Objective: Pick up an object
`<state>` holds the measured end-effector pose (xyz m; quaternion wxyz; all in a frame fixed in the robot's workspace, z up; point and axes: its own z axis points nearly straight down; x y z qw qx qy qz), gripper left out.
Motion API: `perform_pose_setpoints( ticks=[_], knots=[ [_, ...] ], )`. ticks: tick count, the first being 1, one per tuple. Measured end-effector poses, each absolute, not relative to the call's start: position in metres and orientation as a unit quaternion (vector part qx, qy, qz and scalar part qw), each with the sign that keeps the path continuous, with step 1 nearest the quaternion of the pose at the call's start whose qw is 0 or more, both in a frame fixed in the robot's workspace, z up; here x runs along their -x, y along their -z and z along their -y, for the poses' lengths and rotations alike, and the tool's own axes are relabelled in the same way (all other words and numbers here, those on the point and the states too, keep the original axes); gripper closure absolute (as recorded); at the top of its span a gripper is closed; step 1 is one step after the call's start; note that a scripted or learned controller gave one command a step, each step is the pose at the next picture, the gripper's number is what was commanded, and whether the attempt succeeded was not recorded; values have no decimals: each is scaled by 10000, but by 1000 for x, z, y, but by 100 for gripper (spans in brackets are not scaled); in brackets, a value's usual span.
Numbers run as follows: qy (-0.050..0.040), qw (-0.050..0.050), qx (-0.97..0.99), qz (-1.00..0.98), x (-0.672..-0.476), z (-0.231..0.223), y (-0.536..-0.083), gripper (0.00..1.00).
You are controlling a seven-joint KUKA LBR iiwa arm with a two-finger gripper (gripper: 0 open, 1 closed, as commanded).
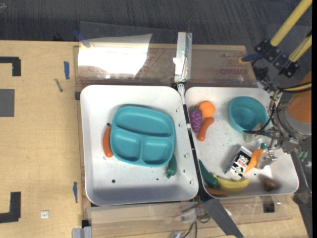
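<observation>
Gripper (pixel 267 150) is hanging low over right bin (pixel 218 148) near its right wall, finger state cannot tell, tip lost in cables. Orange carrot (pixel 254 160) is lying tilted just beside it, touching black-and-white carton (pixel 240 163). Banana (pixel 232 183) is sitting at front edge, teal bowl (pixel 246 113) at back. Left bin (pixel 94 133) is holding teal divided plate (pixel 142 135).
</observation>
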<state>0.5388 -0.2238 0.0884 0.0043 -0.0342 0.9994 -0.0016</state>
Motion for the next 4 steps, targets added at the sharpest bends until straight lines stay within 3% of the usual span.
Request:
perform_pose_setpoints(
  ticks=[1, 2, 3, 4],
  knots=[
    [18, 31, 839, -9965, -616, 227, -89, 0],
    [6, 50, 734, -9973, -550, 177, -89, 0],
    [8, 64, 502, -9987, -504, 137, -89, 0],
    [29, 142, 515, -9986, -509, 136, -103, 100]
  ],
)
